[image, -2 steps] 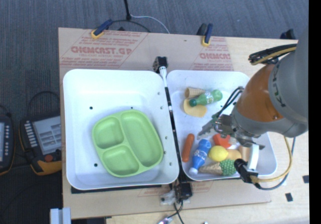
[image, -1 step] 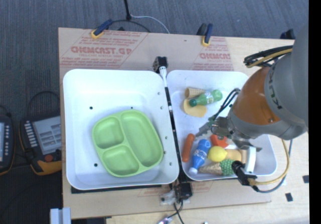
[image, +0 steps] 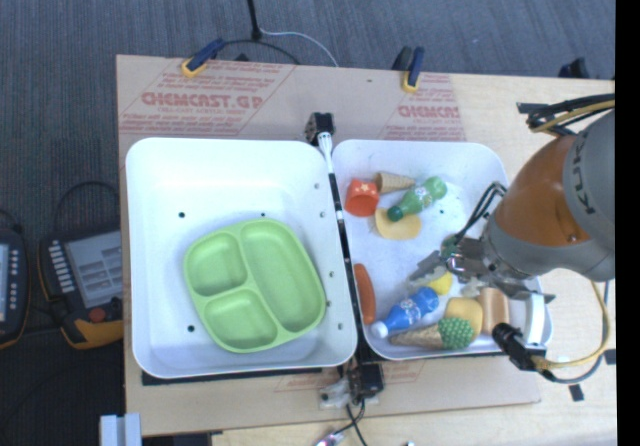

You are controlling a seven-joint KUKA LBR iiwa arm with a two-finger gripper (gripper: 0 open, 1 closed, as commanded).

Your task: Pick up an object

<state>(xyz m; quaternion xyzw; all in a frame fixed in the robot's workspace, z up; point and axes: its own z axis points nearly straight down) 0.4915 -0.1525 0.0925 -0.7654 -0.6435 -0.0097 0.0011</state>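
The right bin (image: 470, 156) holds several toys. Near its back lie an orange cup (image: 361, 197), an ice cream cone (image: 395, 181), a green bottle (image: 418, 197) and a flat yellow piece (image: 398, 226). Near the front lie a red sausage (image: 365, 294), a blue and white bottle (image: 410, 312), a cone with a green top (image: 436, 335), a yellow block (image: 465, 312) and a tan bun (image: 492, 307). My gripper (image: 447, 264) hangs low over the middle right of this bin, just above the blue bottle and a small yellow toy (image: 441, 284).
In the left bin (image: 160, 174) lies a green divided plate (image: 255, 284). A black ridge (image: 338, 224) separates the two bins. Clamps (image: 410, 69) and cables sit at the bench's back edge. The arm's grey and orange body (image: 555, 214) covers the right bin's right side.
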